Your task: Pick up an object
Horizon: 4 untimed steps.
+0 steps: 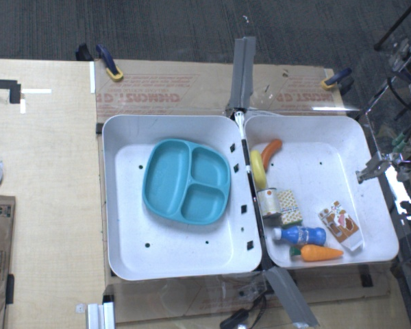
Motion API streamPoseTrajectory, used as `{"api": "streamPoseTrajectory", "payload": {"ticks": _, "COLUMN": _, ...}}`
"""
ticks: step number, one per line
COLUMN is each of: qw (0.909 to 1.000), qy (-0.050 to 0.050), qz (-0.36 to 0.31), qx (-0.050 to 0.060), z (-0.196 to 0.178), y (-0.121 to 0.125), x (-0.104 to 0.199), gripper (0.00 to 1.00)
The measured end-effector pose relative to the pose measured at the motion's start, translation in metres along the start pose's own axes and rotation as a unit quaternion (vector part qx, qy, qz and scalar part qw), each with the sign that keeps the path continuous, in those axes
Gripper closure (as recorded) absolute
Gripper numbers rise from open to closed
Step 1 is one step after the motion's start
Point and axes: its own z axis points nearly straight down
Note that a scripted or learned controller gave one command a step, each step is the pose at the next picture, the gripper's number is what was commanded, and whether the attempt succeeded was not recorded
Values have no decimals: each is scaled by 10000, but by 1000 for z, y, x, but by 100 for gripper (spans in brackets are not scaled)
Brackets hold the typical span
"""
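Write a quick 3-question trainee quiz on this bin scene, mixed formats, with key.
1. True or false: the blue divided plate lies in the left bin.
2. Which item lies nearest the right bin's front edge? A) banana B) orange carrot C) blue bottle
3. Fill in: the plate has ___ compartments.

Key: 1 true; 2 B; 3 three.

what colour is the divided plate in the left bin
Light blue, a teal-like shade. The divided plate shows plainly in the camera view, lying in the left bin.
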Motion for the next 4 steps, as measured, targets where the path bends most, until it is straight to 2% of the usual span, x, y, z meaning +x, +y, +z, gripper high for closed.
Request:
{"api": "streamPoseTrajectory", "payload": {"ticks": 1, "qw": 9998, "qy": 4, "qz": -201, "qx": 1, "z": 102, "y": -24, "x": 6, "gripper": 0}}
{"api": "streamPoseTrajectory", "payload": {"ticks": 2, "qw": 9998, "qy": -1, "qz": -194, "qx": -4, "z": 93, "y": -23, "x": 5, "gripper": 100}}
{"api": "streamPoseTrajectory", "payload": {"ticks": 3, "qw": 9983, "qy": -6, "qz": -588, "qx": -14, "z": 41, "y": 15, "x": -16, "gripper": 100}}
{"api": "streamPoseTrajectory", "payload": {"ticks": 4, "qw": 9983, "qy": -5, "qz": -588, "qx": -14, "z": 41, "y": 15, "x": -16, "gripper": 0}}
